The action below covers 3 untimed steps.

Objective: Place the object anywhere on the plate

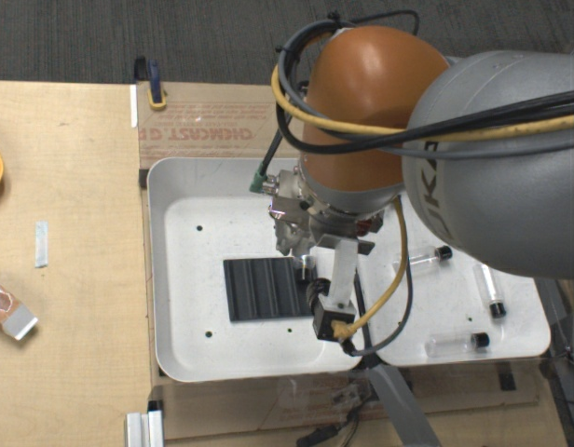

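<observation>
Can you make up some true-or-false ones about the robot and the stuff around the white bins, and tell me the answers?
1. The black ribbed plate lies inside a white bin. True.
2. The big round band on the robot arm is green. False: it is orange.
3. Clear tubes with dark ends lie in the other bin, on the picture's right. True.
4. The small white strip lies in the bin right beside the black plate. False: it lies out on the wooden bench, to the left of the bins.
</observation>
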Tool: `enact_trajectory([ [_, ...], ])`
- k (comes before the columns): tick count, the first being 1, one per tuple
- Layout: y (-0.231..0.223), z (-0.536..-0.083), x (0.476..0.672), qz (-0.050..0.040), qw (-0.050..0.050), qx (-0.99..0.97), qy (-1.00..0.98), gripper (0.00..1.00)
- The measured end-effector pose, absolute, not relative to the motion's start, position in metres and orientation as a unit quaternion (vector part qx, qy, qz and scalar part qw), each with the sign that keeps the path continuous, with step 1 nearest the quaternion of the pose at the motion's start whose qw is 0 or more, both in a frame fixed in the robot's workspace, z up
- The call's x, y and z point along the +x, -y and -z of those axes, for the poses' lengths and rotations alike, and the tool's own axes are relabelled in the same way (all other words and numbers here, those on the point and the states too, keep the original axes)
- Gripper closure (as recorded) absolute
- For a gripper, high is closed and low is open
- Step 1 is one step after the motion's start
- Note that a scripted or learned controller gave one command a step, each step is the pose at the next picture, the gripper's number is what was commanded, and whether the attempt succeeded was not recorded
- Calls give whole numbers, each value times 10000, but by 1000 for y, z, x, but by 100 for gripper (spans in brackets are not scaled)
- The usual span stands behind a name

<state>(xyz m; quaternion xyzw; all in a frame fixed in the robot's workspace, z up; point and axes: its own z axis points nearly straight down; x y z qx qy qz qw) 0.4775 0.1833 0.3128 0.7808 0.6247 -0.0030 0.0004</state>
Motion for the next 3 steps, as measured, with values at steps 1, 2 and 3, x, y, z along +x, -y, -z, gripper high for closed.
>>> enact_trajectory([
  [1,-183,-313,478,30,4,7807,-6249,0],
  [2,-182,-320,478,59,6,7806,-6250,100],
  [3,-182,-320,478,60,7,7807,-6249,0],
])
